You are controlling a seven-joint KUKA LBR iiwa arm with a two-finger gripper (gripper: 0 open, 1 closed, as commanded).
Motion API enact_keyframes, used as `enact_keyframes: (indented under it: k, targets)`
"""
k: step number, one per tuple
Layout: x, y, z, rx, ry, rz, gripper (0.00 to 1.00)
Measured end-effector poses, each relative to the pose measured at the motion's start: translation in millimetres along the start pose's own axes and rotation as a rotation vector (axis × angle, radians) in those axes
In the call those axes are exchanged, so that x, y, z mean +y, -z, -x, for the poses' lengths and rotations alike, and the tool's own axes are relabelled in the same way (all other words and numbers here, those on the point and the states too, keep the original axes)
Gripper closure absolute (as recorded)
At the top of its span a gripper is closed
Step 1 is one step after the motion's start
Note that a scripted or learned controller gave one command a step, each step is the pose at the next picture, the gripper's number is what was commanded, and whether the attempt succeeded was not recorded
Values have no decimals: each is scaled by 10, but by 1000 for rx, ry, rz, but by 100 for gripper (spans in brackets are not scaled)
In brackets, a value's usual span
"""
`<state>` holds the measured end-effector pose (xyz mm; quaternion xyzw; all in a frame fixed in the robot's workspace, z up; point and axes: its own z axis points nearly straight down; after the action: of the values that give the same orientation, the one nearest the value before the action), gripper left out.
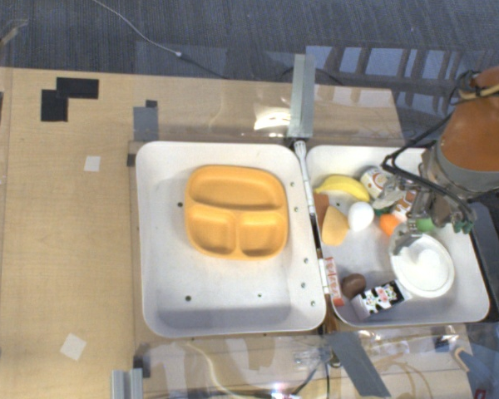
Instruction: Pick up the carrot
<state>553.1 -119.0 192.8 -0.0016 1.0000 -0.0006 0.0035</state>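
Camera view: carrot (pixel 387 222) beside egg (pixel 361 216)

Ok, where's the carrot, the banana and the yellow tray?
Small orange carrot (pixel 388 223), camera view: its visible orange body.
Curved yellow banana (pixel 343 187), camera view: its middle.
Yellow plastic divided tray (pixel 235 211), camera view: the centre ridge.
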Motion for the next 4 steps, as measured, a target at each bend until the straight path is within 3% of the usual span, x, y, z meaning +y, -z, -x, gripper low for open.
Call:
enact_keyframes:
  k: [1,2,3,4]
  targets:
    - [-169,-943,474,-8,-110,0,0]
    - [-151,-826,501,-16,-102,-2,100]
    - [443,-43,-372,-5,-267,2,100]
    - [1274,-67,-323,0,-417,4,100]
